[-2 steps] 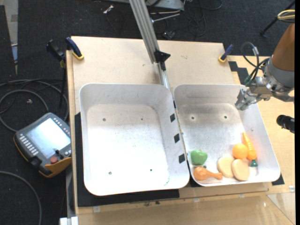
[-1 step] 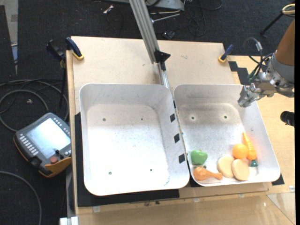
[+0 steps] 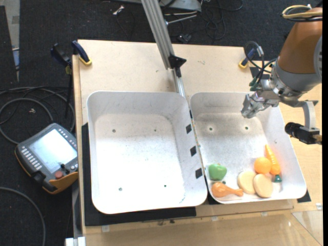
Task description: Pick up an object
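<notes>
Hanging over the far part of the right bin [image 3: 233, 104], the gripper [image 3: 251, 108] sits well apart from the toy food clustered along that bin's near edge, and nothing is visible between its tips; whether it is spread or closed I cannot tell from this slanted view. The pickable things are a green pepper [image 3: 218, 171], a tan drumstick [image 3: 226, 190], two pale rounds like bread or potato slices [image 3: 255, 183], an orange ball of fruit [image 3: 262, 165] and a carrot [image 3: 273, 161] leaning against the right wall. All look like hollow plastic play food, so I judge them light, stiff and rather slick (a hard squeeze could pop them sideways). The pepper stands a little clear of the others and looks the easiest: close across its rounded middle from above. The drumstick offers a narrow shaft at its right end, though it lies close to the bin's near wall. The carrot and the orange fruit touch each other and crowd the wall, leaving little room. The left bin [image 3: 102, 104] sits beside it on the surface [image 3: 128, 60].
</notes>
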`<state>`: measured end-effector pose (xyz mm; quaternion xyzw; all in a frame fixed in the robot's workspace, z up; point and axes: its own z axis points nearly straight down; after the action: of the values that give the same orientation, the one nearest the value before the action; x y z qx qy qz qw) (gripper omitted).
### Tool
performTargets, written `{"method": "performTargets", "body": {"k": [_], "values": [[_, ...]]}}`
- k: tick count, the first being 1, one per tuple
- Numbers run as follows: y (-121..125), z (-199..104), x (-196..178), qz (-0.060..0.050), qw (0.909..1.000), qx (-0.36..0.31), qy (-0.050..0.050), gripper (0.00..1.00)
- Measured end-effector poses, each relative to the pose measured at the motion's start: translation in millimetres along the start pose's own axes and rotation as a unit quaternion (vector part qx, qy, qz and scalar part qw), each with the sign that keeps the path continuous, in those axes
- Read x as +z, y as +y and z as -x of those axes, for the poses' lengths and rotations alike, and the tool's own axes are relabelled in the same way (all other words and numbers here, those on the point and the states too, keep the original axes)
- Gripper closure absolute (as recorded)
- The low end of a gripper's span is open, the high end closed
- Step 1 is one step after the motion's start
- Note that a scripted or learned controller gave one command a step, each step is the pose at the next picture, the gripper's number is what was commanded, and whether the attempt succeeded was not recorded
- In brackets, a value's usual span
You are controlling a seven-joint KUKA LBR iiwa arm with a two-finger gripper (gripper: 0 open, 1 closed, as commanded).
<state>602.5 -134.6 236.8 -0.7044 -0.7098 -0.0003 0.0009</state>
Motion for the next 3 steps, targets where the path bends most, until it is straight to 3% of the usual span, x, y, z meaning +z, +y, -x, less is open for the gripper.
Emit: {"method": "performTargets", "body": {"k": [1, 3], "values": [[13, -50, 11, 0.000, 1.0000, 0.000, 0.000, 1.00], [38, -155, -7, 0.002, 1.0000, 0.000, 0.000, 1.00]]}}
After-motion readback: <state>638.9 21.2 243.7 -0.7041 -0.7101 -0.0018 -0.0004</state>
